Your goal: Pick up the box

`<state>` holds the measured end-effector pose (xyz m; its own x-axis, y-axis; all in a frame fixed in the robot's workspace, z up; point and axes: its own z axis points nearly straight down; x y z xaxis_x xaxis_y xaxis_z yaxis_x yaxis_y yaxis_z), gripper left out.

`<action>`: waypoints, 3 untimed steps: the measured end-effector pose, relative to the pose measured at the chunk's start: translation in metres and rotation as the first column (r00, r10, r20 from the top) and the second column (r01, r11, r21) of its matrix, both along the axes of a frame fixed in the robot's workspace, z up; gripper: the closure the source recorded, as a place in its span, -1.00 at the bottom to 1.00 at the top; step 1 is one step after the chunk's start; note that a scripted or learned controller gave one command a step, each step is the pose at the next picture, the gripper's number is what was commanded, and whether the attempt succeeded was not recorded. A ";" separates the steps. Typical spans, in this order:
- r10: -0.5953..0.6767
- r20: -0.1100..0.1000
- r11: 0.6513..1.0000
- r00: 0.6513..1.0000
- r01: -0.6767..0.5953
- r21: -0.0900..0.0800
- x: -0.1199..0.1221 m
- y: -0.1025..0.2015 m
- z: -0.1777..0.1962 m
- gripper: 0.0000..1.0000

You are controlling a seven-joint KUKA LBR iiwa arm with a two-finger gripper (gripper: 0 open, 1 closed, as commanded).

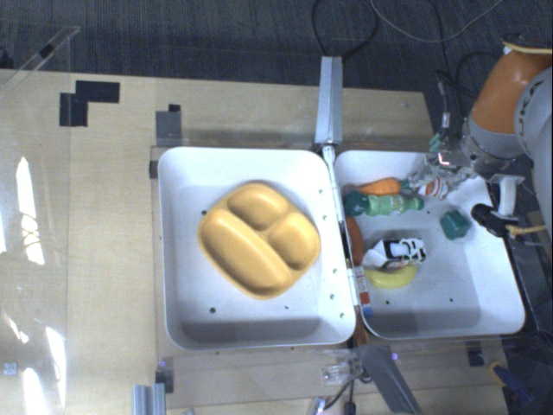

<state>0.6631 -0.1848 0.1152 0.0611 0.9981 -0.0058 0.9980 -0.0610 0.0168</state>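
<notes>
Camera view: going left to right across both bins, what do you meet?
Yellow tray → green bottle → teal block → pincer, at the right bin's far edge.

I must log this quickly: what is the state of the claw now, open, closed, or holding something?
Claw: cannot be told; it sits low over the right bin's far edge, too small and blurred to judge.
</notes>
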 end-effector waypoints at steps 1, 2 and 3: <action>0.010 -0.009 1.000 1.000 -0.010 0.006 -0.024 0.080 0.115 1.00; -0.141 -0.013 0.990 0.990 0.141 0.008 -0.049 0.179 0.107 1.00; -0.441 -0.012 0.897 0.897 0.441 0.008 0.004 0.129 0.126 1.00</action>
